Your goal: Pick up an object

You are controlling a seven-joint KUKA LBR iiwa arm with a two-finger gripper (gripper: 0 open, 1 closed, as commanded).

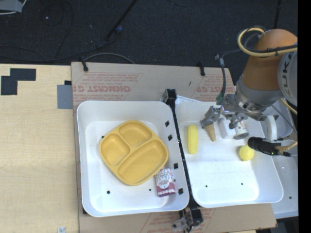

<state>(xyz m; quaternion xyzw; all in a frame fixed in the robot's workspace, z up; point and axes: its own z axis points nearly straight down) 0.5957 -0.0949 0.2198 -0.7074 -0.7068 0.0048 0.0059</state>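
You had a dark carpeted floor [146,23] beyond the bench, with black cables [119,28] trailing over it. A pale wooden tabletop [34,154] lay left, bearing dark square patches [19,79], beside a brown printed cardboard sheet [121,84].

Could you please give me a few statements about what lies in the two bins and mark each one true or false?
1. The yellow divided plate lies in the left bin. True.
2. The corn cob lies in the left bin. False: it lies in the right bin.
3. The small red packet sits beside the plate's lower right edge. True.
4. The lemon rests on the plate. False: it lies in the right bin, right of the corn cob.
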